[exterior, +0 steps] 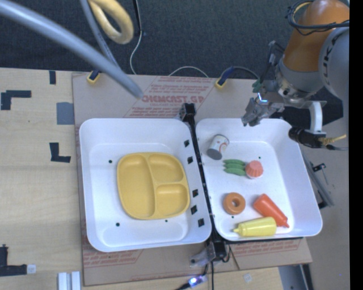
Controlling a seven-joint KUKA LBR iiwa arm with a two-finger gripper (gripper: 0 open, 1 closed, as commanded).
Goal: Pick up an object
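The right bin (pixel 295 153) holds several toy items: a small grey and white cup (pixel 216 146) on its side at the back left, a green pod (pixel 233 166), a pink strawberry-like piece (pixel 254 169), an orange doughnut (pixel 233 203), an orange carrot (pixel 270 209) and a yellow squeeze bottle (pixel 256 227) along the front wall. My gripper (pixel 253 115) hangs above the bin's back rim, to the right of the cup and well above the items. Nothing shows between its fingers.
The left bin (pixel 96 170) carries a yellow divided plate (pixel 152 184). A black clip strip (pixel 195 170) runs between the bins. The grey arm with its orange band (pixel 309 39) fills the upper right. A grey pole (pixel 68 39) and yellow loop (pixel 112 17) cross the top left.
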